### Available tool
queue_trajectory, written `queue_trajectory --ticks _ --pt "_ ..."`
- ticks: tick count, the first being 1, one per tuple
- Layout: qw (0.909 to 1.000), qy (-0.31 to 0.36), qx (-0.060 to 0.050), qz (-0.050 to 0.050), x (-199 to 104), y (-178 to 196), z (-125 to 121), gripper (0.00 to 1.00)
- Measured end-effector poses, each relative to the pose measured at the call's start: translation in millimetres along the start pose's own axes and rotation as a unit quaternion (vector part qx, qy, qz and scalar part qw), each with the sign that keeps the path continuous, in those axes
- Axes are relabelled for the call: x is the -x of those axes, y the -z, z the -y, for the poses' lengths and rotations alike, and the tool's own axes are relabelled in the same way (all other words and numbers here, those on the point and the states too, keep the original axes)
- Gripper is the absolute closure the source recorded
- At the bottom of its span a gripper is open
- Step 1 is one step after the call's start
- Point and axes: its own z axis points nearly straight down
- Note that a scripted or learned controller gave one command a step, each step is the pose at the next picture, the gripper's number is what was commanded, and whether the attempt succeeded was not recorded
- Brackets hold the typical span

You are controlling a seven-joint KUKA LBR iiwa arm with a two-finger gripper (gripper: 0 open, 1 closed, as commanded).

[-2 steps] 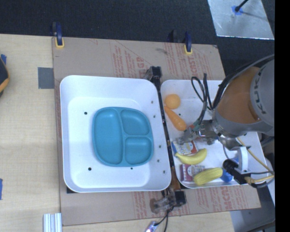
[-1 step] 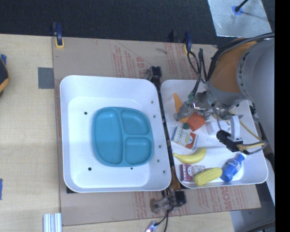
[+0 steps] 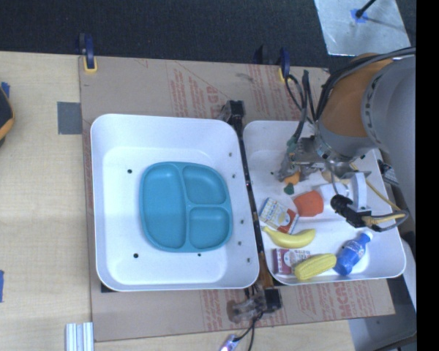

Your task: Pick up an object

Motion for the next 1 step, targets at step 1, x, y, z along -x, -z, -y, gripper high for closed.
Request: queue_trajectory --ticks 1 --pt "1.0 -0.002 0.001 0.0 -42.6 90.1 22.2 1.0"
